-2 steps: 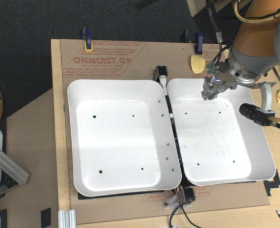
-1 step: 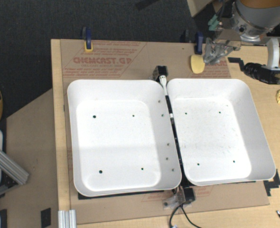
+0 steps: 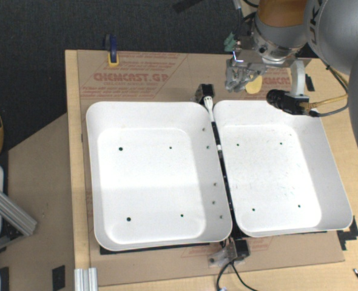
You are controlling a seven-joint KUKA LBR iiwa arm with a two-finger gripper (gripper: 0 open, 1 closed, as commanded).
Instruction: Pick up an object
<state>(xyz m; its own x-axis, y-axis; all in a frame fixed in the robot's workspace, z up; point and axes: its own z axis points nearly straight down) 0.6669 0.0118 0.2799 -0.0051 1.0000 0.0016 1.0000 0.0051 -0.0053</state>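
a single fixed camera looks down from above the bench (image 3: 76,162) at a slant, set back enough to take in both white bins whole. the left bin (image 3: 100,180) and the right bin (image 3: 324,180) lie side by side across the frame, their far rims toward the top. the arm (image 3: 324,17) enters from the upper right.

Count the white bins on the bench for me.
2. The left bin and right bin sit side by side, meeting along the middle; the gripper hangs above the right bin's far edge.
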